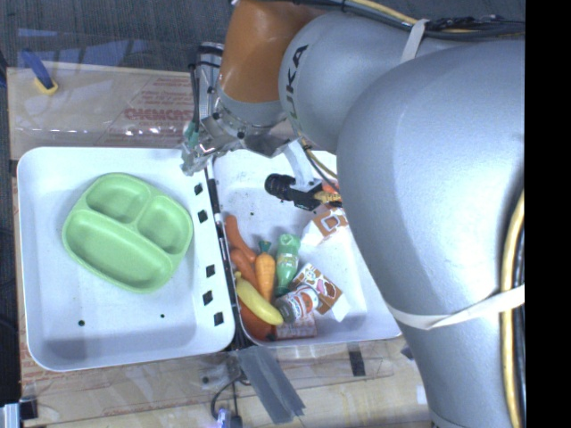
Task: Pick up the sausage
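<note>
gripper point(194, 154) at divider, sausage point(234, 235) below

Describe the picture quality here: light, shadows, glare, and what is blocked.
Camera view: even, soft light; faint shadow under the green divided plate in the left bin. Mild sheen on the grey arm. The arm covers much of the right bin. The gripper looks slightly soft at the bins' divider; toy food stays readable.
</note>
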`<state>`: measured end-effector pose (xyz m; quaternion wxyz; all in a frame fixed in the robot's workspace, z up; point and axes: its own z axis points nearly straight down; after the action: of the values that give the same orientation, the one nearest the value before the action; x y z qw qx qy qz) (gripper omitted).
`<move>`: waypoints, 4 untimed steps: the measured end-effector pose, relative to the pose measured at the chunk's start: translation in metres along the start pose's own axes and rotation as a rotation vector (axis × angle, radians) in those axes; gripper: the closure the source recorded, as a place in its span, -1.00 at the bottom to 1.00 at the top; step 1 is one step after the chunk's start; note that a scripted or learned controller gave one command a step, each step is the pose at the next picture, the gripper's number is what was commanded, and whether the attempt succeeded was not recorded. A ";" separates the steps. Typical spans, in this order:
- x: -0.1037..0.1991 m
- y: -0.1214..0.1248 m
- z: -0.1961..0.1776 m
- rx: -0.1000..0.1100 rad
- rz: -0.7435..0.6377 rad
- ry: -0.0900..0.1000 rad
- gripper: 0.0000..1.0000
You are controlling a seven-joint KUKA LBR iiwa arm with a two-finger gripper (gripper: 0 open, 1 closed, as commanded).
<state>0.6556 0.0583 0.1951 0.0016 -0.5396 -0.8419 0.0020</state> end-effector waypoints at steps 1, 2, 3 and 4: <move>0.049 0.023 -0.015 -0.005 -0.051 -0.001 1.00; 0.052 0.025 -0.033 -0.005 -0.048 -0.001 1.00; 0.016 0.008 0.003 -0.002 -0.062 -0.001 1.00; 0.062 0.017 -0.060 -0.006 -0.059 -0.001 1.00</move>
<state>0.6454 0.1213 0.2551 -0.0003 -0.5147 -0.8574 -0.0002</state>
